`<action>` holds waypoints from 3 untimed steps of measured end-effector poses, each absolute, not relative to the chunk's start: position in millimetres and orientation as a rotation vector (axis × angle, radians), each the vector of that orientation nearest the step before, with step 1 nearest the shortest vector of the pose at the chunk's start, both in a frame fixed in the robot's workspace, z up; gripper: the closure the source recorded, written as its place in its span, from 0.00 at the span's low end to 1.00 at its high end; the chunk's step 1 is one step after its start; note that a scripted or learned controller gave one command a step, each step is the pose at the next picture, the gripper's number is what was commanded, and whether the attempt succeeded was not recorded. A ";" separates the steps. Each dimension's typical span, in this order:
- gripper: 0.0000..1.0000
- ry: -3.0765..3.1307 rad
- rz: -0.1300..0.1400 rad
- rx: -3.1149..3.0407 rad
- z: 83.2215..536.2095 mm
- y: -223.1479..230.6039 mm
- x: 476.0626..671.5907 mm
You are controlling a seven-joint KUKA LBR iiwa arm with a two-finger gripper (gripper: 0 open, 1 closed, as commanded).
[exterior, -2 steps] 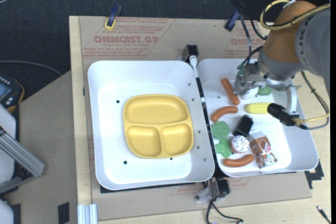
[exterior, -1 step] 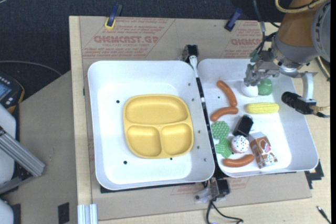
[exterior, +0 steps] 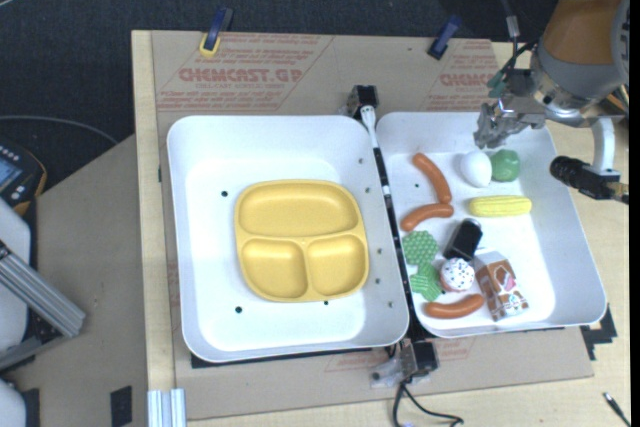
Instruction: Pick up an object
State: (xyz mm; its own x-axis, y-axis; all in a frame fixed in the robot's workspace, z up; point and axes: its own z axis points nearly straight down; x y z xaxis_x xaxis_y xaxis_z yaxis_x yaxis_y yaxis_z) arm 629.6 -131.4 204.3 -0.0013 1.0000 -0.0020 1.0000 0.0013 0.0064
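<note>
The white egg (exterior: 476,168) looks like the thing to pick up, since it sits right under the gripper (exterior: 493,137), just below the fingertips. It lies in the right bin (exterior: 570,245), near the far end. The fingers point down at it, but they are small and dark from here, so I cannot tell if they are spread apart or squeezed together. Nothing seems to be held between them.

To do this well, I think the gripper should come straight down with one finger on each side of the egg, and then squeeze gently (an egg shape is round and smooth, so it may slip out or roll away).

Touching the egg, on the arm's side of the fingers, is a green ball (exterior: 506,165). It is so close that a finger could bump it or grab it by mistake. Just below the fingers, past the egg, lies a yellow corn cob (exterior: 500,206). On the other side of the egg is a curved sausage (exterior: 432,175), with another sausage (exterior: 426,213) a bit further off.

Further from the fingers, at the near end of the bin, sit a black block (exterior: 464,239), a green waffle piece (exterior: 420,247), a spotted ball (exterior: 458,273), a small brown carton (exterior: 501,286) and one more sausage (exterior: 452,307).

Well away from the fingers, the left bin (exterior: 200,215) holds a yellow tray (exterior: 300,240) with three parts.
</note>
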 end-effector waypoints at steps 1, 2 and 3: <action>1.00 2.218 0.005 2.216 226.8 -131.5 630.8; 1.00 2.231 0.001 2.217 235.3 -77.6 610.7; 1.00 2.225 -0.004 2.223 214.3 -74.9 607.9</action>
State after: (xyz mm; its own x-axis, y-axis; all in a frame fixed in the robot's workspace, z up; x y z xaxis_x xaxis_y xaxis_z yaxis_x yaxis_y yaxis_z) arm 607.9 -74.9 214.3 -0.0010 1.0000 0.0008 1.0000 0.0010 -0.0044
